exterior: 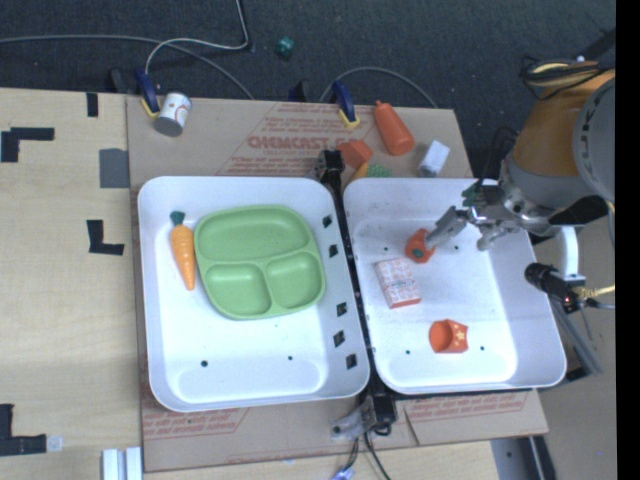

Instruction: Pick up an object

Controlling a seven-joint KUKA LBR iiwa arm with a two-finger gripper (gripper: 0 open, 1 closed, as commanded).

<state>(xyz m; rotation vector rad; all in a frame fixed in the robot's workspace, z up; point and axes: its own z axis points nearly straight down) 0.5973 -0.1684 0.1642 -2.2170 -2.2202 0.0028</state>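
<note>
Bench seen from above at a slant, bearing two shallow white bins side by side. From three o'clock the grey arm (560, 158) with its orange band reaches over the right bin (520, 368). Its gripper (432, 236) points toward nine o'clock, its tip meeting a small red-orange object (418, 247) that lies on the bin floor near the bin's centre, slightly toward twelve o'clock; whether the fingers are spread, closed, or clasping that object cannot be told from this angle. Just beside it, toward six o'clock, lies a small pinkish box with a grid pattern (397, 282). Farther toward five o'clock sits an orange cup-like piece (449, 337), well apart from the gripper. In the left bin (240, 383), a green divided plate (260, 261) fills the middle, and a toy carrot (182, 251) lies just beside the plate at nine o'clock. Beyond the bins, at twelve o'clock on the brown cardboard sheet (280, 138), rest an orange bottle-shaped toy (393, 128), a small grey cube (434, 157), and a little white can (172, 112) near the sheet's far left corner.
</note>
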